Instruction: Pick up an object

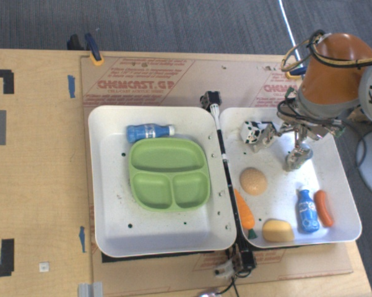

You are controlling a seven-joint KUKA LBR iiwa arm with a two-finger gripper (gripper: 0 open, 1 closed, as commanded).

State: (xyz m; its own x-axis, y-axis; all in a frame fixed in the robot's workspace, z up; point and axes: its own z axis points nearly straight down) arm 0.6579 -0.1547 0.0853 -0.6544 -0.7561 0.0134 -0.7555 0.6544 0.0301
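My gripper [298, 158] hangs over the far part of the right bin [348, 190], pointing down at bare bin floor. A black-and-white cow toy [254, 132] lies just to its left. Nearer the front are a tan round ball [253, 180], a carrot [244, 210], a yellow lump [277, 230], a small blue bottle [307, 211] and an orange-red sausage [324, 207]. Nothing shows in the gripper.
The left bin [105, 184] holds a green divided plate [169, 173] and a blue bottle [150, 132] lying on its side behind it. A ridge with a black clamp [210, 99] runs between the bins. The arm's cables hang above the right bin's back edge.
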